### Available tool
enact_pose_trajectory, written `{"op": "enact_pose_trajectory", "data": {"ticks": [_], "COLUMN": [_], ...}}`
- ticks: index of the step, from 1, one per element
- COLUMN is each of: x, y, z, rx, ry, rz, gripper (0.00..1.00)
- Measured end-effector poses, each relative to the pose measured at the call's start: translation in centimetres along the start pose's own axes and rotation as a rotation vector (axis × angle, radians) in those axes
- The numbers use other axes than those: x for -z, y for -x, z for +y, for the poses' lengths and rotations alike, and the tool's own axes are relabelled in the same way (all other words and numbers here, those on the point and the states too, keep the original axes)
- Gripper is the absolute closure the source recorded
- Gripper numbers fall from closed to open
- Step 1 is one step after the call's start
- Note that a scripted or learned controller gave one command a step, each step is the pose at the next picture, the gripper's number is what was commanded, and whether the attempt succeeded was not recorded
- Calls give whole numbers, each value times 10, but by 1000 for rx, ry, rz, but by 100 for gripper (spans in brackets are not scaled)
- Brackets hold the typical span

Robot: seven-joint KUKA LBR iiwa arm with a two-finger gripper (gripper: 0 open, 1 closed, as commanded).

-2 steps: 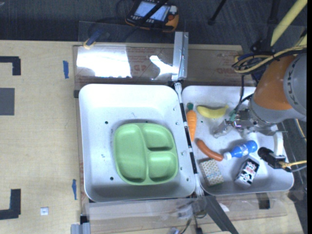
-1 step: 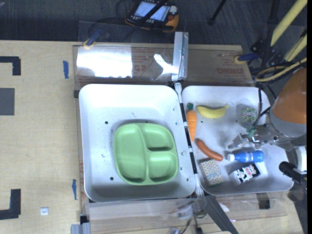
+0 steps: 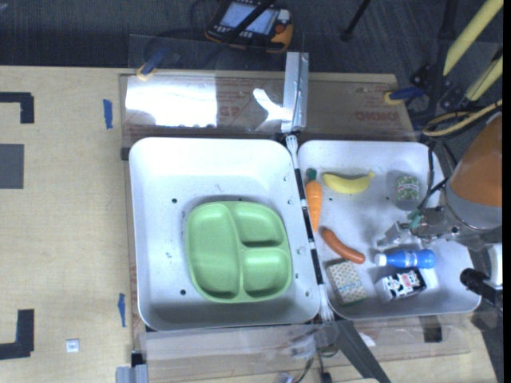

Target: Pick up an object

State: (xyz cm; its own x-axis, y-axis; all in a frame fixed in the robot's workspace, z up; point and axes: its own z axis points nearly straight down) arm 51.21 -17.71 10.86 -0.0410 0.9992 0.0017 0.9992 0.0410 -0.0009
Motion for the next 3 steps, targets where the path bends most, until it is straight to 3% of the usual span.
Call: {"op": "enact_pose_trajectory", "data": {"ticks": [1,2,3], "x": [-22,38,21], "y": [-3,-59,-1], "z": [31,92,2], "rx": [23,-28,-103], "ry": [5,2,0], "rz": [-3,-2,-1], "gripper": [0,0,0]}}
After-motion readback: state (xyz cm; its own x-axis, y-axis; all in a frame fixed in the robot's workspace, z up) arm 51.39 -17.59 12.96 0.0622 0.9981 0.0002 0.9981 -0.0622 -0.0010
